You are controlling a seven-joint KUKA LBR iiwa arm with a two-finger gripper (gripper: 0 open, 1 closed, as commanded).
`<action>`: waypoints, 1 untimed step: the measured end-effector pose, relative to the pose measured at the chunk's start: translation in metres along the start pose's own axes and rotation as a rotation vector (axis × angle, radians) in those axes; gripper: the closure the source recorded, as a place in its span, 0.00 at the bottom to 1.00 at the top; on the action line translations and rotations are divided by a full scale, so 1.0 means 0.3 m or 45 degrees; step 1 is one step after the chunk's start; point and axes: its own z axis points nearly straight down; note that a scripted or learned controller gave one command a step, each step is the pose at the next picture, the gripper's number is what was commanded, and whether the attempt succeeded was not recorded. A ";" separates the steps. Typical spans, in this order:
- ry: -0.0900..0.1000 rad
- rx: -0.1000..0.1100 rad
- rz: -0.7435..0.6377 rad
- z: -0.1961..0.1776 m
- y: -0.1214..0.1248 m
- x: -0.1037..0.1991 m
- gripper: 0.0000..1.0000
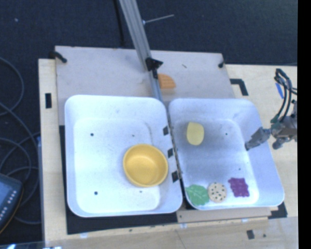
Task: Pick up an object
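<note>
The right bin (259,162) holds a pale yellow rounded piece (195,133) near its back left. Along its front edge lie a green leafy piece (197,193), a round speckled cookie (216,192) and a purple piece (239,187). A yellow bowl (145,165) sits in the left bin (88,139), towards its right side. My gripper (255,140) hangs over the right bin's right rim, well apart from all these objects, with nothing visible in it.
An orange object (166,82) lies on the board behind the bins, beside a slanted metal rail (137,30). Cables (283,87) hang by the arm at the right. A tablet (1,201) sits off the bench at the lower left.
</note>
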 end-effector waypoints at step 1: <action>0.000 0.000 0.001 0.000 0.000 0.000 0.00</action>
